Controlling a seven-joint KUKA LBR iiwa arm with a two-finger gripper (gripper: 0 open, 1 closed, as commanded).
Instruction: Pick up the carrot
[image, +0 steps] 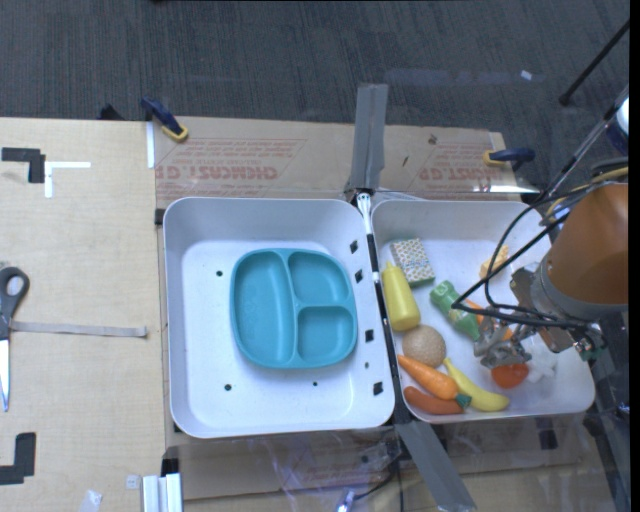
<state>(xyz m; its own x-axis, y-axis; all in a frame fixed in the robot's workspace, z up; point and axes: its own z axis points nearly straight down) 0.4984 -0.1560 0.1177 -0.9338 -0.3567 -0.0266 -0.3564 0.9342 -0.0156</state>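
Gripper (503, 345) hovering low in the right bin (560, 400)
The carrot (427, 376) is lying at lower centre-right, beside 1 banana (476, 390); whether the fingers are spreading or closing, I cannot tell.

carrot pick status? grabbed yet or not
Done: the arm has reached into the right bin. In hand: nothing visible; the gripper hovers beside the tomato, apart from the carrot. Left: the carrot lies flat near the front wall between the potato and the banana, so moving over, grasping and lifting remain.
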